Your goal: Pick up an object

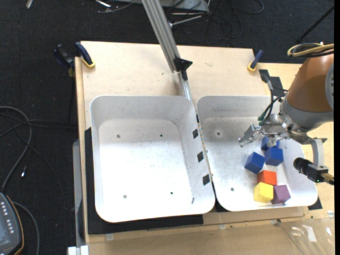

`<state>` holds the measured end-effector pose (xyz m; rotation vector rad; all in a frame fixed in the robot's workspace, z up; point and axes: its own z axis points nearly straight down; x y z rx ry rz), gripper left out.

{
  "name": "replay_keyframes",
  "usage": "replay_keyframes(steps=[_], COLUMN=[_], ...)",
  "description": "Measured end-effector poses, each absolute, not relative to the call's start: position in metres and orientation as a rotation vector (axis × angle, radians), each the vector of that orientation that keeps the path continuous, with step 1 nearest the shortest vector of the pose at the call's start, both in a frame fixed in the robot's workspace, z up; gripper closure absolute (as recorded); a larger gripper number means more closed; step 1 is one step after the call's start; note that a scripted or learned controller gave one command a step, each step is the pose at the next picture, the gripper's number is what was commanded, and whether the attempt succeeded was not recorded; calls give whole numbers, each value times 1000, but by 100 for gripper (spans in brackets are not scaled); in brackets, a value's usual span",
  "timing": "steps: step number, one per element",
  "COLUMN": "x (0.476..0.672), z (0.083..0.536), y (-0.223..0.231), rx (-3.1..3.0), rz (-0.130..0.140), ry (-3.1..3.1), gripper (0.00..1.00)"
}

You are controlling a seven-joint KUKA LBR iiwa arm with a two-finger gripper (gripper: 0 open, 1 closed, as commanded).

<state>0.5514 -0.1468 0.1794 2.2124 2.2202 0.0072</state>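
- Over the right bin (223,116), gripper (264,136) hangs above the block cluster; finger state: cannot tell.
- Two blue blocks (255,162) (274,155) lie at 6 o'clock of the gripper.
- Orange block (267,177), yellow block (263,193), purple block (280,194) sit further toward 6 o'clock, touching.

The left shallow white plastic bin (141,158) has an open floor with room to pass anywhere inside its walls. In the right shallow white plastic bin (226,142), the left half of the floor is free, while the right half is crowded by two blue cubes (264,159), an orange cube (268,177), a yellow cube (262,192) and a purple cube (281,194), packed close together. A slanted grey metal pole (162,28) crosses above the wooden worktop (133,68) behind the bins.
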Motion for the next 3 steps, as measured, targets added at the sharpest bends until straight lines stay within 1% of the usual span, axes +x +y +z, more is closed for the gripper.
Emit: replay_keyframes(steps=[1,2,3], x=[527,503,546], z=[119,95,200], y=[-155,-102,-90], rx=[2210,2215,2211], rz=[9,2,10], ry=[2217,2225,2220], gripper=[0,0,0])
